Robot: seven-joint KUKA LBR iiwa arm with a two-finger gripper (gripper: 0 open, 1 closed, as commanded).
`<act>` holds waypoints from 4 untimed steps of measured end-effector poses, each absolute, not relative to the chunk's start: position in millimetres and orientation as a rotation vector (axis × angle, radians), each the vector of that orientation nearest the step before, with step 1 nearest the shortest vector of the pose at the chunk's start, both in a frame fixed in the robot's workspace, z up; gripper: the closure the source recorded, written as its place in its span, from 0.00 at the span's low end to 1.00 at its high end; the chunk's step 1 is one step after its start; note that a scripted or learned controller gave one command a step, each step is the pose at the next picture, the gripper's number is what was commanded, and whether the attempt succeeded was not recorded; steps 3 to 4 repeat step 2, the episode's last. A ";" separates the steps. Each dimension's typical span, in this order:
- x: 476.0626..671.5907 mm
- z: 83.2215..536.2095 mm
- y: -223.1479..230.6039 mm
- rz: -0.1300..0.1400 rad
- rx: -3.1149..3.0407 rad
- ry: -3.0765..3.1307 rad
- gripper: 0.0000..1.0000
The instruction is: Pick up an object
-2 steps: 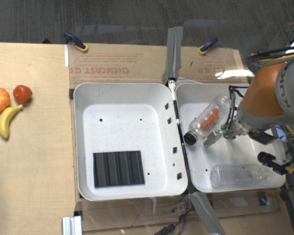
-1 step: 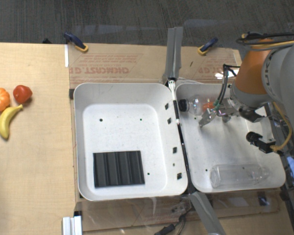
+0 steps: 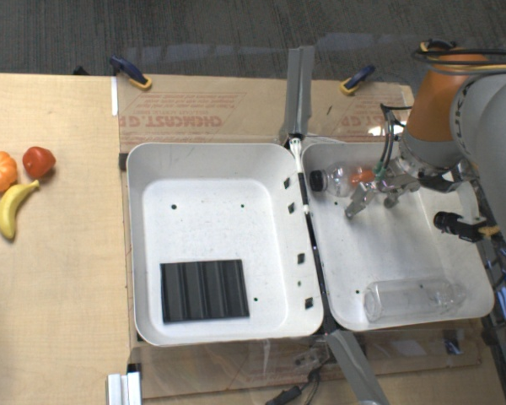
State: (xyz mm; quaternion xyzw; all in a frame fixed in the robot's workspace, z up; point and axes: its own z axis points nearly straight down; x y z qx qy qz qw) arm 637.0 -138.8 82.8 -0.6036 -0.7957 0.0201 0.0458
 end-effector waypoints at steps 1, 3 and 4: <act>588.1 116.7 -134.3 0.004 -2.353 -2.081 0.00; 637.4 83.9 -169.0 0.056 -2.262 -2.097 0.00; 637.4 83.9 -169.0 0.056 -2.262 -2.097 0.00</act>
